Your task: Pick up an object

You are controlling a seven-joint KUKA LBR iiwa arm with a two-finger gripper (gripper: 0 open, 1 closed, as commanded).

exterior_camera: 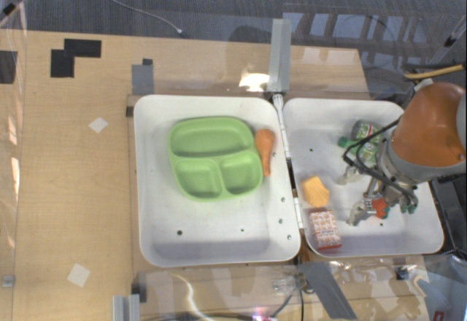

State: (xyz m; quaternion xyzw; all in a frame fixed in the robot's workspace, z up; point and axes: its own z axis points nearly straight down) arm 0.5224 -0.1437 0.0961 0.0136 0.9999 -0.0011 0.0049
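My gripper (381, 211) is low over the front right part of the right bin (408, 243), under the grey arm with its orange band (436, 126). Its fingers stand apart, open, on either side of a small red object (379, 207) that lies on the bin floor. A yellow wedge (315, 190) lies to the gripper's left. A red-and-white packet (325, 229) sits at the bin's front left corner. A green can (363, 130) lies at the back, partly hidden by the arm.
The left bin (157, 239) holds a green divided plate (215, 157) and an orange carrot-like piece (265, 149) beside the plate's right edge. A raised rim (289, 173) separates the two bins. Black cables loop off the wrist near the can.
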